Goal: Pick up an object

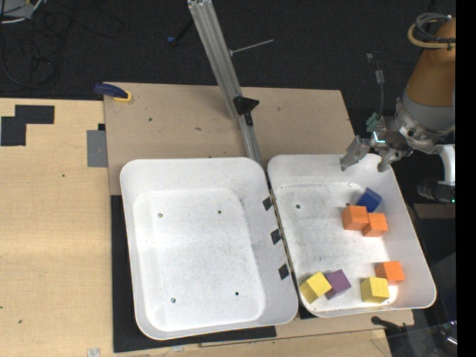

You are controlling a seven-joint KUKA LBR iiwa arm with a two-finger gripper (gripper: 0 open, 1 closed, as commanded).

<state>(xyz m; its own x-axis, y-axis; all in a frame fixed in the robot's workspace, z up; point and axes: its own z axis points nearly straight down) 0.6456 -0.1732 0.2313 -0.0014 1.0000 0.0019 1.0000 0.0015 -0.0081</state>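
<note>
My gripper (368, 155) hangs over the far right corner of the right bin (320, 171), fingers spread apart with nothing between them. Just in front of it lies a blue block (369, 198), with two orange blocks (355, 217) (375, 224) touching each other beside it. Near the bin's front edge sit a yellow block (316, 285) against a purple block (338, 281), plus another yellow block (374, 289) under a third orange block (390, 272).
The left bin (195, 248) lies beside the right one, joined by black clips (274, 235). A slanted aluminium rail (222, 65) rises behind the bins. A blue-and-yellow clamp (113, 91) sits at the bench's far left corner.
</note>
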